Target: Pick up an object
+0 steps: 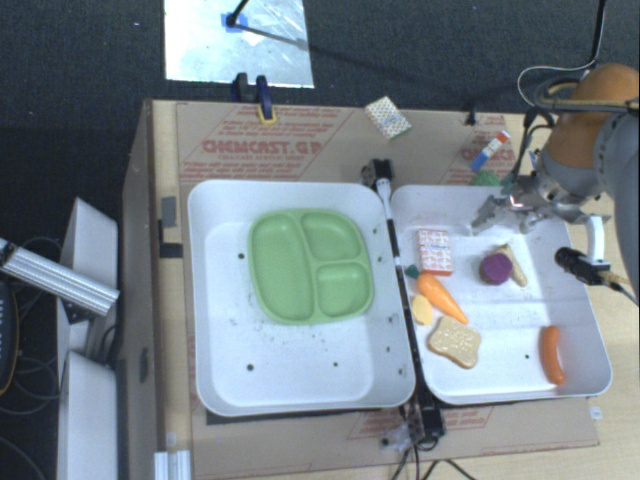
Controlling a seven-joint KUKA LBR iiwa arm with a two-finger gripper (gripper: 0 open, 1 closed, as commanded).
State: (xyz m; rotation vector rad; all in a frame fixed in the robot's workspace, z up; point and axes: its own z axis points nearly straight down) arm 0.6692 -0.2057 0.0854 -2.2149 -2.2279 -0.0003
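The right white bin (pixel 580 318) holds a pink-and-white box (pixel 434 250), a purple round thing (pixel 495 268) with a beige piece (pixel 518 269) against it, an orange carrot (pixel 441 296), a yellow piece (pixel 423 310), a slice of toast (pixel 455 343) and an orange sausage (pixel 551 354). My gripper (pixel 508 214) hangs over the bin's far edge, above and behind the purple thing. Its metal fingers (pixel 484 215) are spread, with nothing between them.
The left white bin (pixel 220 368) carries a green divided plate (pixel 310 265). On the bench behind the bins lie a small checkered block (pixel 387 117) and a red, white and blue item (pixel 489 151). A blue clamp (pixel 263 98) sits at the far edge.
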